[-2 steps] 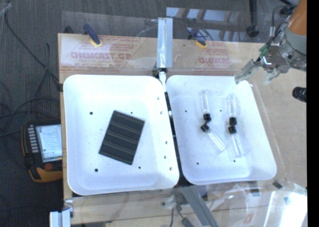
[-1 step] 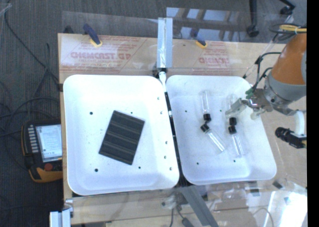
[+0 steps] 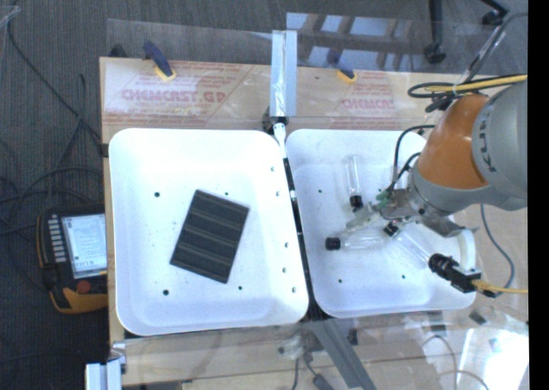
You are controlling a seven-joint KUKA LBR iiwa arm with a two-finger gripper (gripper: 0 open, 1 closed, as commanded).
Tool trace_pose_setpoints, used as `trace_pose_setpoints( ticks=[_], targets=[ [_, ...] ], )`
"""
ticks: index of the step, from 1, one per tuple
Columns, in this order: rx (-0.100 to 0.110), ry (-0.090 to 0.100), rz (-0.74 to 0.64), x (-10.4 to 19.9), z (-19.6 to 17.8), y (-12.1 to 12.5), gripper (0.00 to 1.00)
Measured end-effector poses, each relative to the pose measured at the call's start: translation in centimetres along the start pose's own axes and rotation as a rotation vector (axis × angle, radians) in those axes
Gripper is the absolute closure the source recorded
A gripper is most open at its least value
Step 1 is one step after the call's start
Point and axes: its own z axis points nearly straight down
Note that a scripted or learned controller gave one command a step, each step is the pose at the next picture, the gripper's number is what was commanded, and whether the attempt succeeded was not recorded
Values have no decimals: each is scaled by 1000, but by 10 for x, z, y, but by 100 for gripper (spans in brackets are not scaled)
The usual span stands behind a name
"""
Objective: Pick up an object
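- Well, the right bin [image 3: 369, 294] holds a few clear tubes with black caps; one upright tube [image 3: 352, 176] lies at about 11 o'clock from the gripper [image 3: 388, 208].
- Another clear tube [image 3: 358, 239] lies at about 7 o'clock from the gripper, black cap pointing left.
- The gripper sits low over the middle of this bin — I cannot tell whether it is open, closed or gripping anything.
- The tubes look light, hard and slick, so they may roll or slip. A hold across the middle of the body seems best.
- The left bin [image 3: 137, 157] holds a dark ridged pad [image 3: 210, 235] — flat, likely hard to pinch.
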Motion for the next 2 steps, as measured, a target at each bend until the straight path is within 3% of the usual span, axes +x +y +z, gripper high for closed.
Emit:
trace_pose_setpoints(
  ticks=[1,2],
  targets=[
    [12,5,-32,-15,-8,67,0],
    [-1,7,-24,-52,1,63,0]
  ],
)
